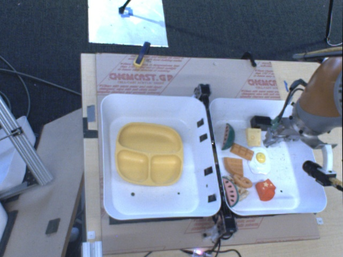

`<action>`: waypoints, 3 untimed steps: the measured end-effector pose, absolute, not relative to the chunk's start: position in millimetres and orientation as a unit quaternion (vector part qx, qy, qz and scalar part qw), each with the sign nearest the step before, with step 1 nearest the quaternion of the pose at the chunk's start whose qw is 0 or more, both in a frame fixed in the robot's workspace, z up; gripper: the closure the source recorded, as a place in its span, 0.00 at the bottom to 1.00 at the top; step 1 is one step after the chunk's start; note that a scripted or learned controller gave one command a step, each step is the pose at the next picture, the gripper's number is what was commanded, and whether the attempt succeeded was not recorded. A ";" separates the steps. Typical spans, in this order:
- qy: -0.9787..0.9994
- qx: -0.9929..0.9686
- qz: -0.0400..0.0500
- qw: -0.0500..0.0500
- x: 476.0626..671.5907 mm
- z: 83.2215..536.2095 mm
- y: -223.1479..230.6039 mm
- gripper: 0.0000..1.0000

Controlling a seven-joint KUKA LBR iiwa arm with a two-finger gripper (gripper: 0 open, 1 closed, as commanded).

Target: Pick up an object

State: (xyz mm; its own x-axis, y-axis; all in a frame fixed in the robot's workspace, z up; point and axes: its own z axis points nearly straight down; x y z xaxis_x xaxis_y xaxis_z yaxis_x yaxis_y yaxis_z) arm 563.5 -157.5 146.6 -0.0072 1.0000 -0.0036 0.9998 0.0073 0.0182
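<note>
My gripper (269, 138) is low over the right bin (300, 202), just right of a yellow cheese block (254, 137) and above a fried egg (260, 163). Nothing can be seen held in it. More toy food lies to the left and front of it: a watermelon slice (229, 135), a brown waffle piece (241, 151), an orange bread piece (233, 166), a pretzel (243, 181), a second watermelon slice (229, 191) and a red strawberry (266, 189). A small black object (260, 122) lies behind the cheese.
The left bin (115, 202) holds a yellow divided plate (149, 153). A black ridge with clips (209, 143) separates the two bins. The arm (324, 98) enters from the right above the right bin's far corner. Cardboard lies beneath both bins.
</note>
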 end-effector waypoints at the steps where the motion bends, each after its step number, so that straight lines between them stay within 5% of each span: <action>1: 0.710 0.704 0.006 0.009 564.5 157.3 -157.5 1.00; 3: 0.712 0.702 0.008 0.010 566.2 178.3 -157.4 1.00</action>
